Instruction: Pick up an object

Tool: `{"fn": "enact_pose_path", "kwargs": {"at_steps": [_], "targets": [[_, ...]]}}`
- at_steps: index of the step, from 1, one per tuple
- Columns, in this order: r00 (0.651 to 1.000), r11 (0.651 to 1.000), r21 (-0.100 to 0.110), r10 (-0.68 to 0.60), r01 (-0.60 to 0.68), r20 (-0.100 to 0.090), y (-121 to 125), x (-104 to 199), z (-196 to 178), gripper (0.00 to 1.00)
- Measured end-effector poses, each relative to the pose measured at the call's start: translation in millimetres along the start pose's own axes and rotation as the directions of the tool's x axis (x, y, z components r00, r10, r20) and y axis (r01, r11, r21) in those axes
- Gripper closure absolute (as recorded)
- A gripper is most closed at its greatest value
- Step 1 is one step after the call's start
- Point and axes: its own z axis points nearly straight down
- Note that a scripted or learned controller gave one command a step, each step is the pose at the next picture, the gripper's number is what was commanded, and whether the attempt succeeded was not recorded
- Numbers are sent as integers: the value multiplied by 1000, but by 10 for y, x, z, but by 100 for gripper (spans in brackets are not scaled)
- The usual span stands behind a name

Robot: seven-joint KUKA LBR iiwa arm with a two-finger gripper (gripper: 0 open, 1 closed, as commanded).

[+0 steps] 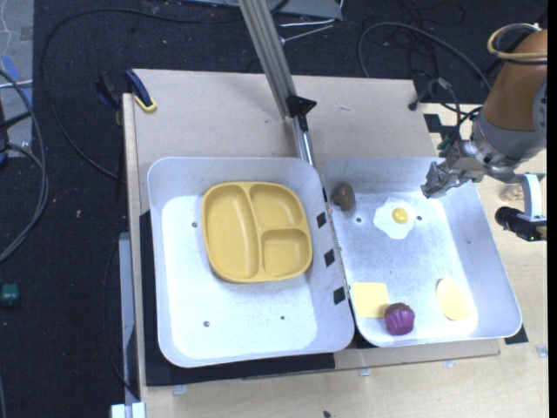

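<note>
Nothing had been picked up yet, as far as the view showed: every candidate object lay on the floor of the right bin (487, 268). The fried egg (396, 219) sat nearest the gripper (435, 185), in the upper middle of that bin, with a small brown lump (344, 197) off to its left, close to the bin's inner wall. Toward the front edge lay a yellow square slice (369, 299), a purple piece (399, 319) just beside it and seemingly touching its lower corner, and a pale yellow oval (452, 300) further right, well apart from the rest. The gripper hung over the bin's upper right corner, near the egg but clear of it, and no object was seen between its tips; whether the pincer was spread or pressed together could not be told, since its end was small, dark and blurred against the rim. By my reading the task stood at its start: the reach, the descent, the closing and the lift all remained. The left bin (174, 320) held a yellow divided plate (258, 231), which lay flat and well away from the arm (513, 103). The arm was cut off by the right side of the view, so its upper joints were hidden. What the brown lump and the purple piece really were was hard to make out.
</note>
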Motion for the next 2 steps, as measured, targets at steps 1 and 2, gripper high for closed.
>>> {"fn": "enact_pose_path", "kwargs": {"at_steps": [1,2], "targets": [[1000,1000,-1,-1,1,0,29,49,-637,100],[1000,1000,0,-1,1,0,47,47,-1121,100]]}}
